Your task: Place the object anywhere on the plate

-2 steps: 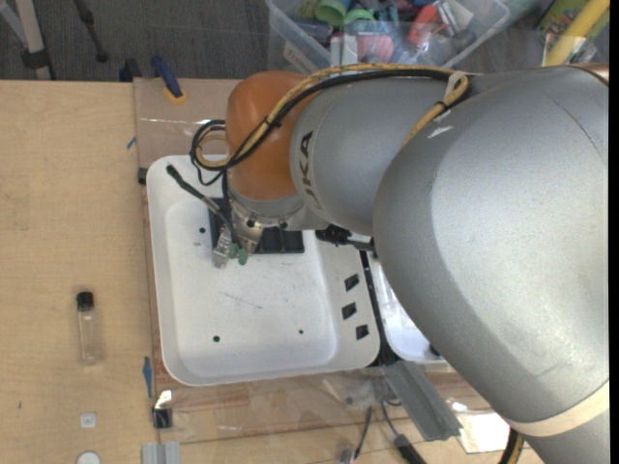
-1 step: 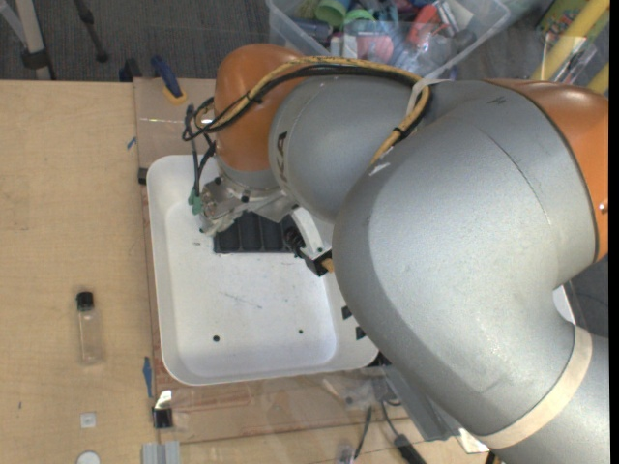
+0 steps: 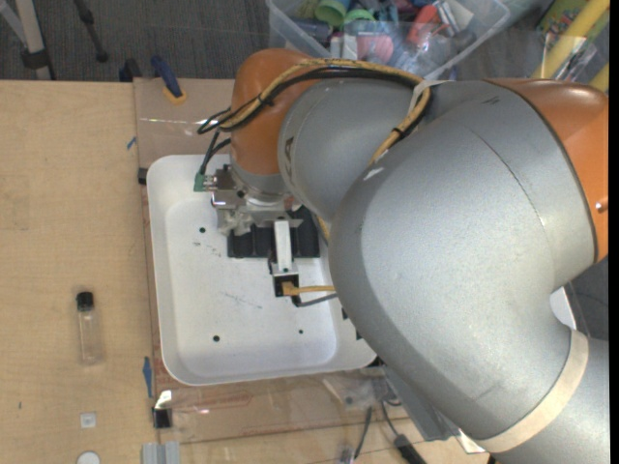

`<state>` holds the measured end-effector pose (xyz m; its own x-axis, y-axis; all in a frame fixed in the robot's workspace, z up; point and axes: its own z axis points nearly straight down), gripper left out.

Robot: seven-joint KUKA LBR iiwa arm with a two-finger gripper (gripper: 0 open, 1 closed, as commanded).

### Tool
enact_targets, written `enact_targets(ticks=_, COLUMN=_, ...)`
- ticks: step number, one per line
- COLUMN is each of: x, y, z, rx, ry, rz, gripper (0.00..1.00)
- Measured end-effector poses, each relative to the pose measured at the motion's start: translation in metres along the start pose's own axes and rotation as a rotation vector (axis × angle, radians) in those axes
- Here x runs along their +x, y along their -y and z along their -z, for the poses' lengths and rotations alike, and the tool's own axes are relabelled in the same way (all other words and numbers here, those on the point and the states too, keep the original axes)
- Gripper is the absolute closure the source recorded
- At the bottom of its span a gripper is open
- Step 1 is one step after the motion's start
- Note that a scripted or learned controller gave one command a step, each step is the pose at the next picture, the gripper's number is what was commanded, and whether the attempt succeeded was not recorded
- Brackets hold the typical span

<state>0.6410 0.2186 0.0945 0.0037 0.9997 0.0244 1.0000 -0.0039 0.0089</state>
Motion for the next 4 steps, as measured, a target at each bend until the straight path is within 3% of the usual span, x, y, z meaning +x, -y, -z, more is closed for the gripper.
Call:
enact_targets(ticks=1, x=0.004, y=-0.019, z=-0.001, rx=0.018, ry=0.023, rz=0.582, gripper=1.00)
enact_targets(ticks=2, x=0.010, y=-0.019, z=-0.005, rx=0.007, ry=0.017, rz=0.589, gripper=0.00)
enact_targets(ticks=3, x=0.010, y=-0.020, z=0.007, rx=0.002, ry=0.022, rz=0.590, gripper=1.00)
enact_targets(ticks=4, x=-0.042, y=0.025, z=0.002, rx=0.005, ry=0.022, rz=0.354, gripper=1.00)
